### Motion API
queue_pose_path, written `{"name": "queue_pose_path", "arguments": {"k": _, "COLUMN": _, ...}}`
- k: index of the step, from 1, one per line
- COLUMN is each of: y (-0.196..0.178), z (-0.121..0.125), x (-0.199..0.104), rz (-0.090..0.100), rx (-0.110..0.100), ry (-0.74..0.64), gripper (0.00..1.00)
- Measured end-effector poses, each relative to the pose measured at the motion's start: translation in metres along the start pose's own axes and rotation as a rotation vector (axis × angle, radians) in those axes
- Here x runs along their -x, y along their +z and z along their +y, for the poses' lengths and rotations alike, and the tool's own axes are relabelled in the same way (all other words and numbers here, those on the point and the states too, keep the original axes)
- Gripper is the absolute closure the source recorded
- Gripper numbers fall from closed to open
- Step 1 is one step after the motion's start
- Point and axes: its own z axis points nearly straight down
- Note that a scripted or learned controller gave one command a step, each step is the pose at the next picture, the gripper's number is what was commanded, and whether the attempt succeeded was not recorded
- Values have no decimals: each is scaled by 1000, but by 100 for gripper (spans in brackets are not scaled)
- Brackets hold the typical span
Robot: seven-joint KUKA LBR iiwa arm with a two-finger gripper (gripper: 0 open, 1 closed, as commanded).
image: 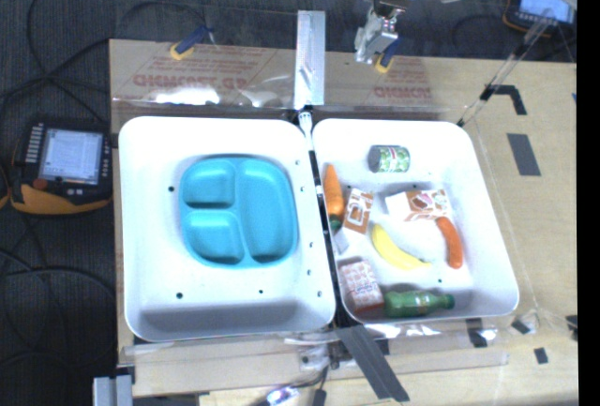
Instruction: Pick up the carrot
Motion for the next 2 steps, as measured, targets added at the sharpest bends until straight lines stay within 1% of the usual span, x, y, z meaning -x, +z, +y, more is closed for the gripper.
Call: {"name": "queue_pose_path", "arguments": {"k": 2, "y": -16, "z": -5, "x": 1, "rz": -8, "rx": -4, "ry": -1, "gripper": 100}}
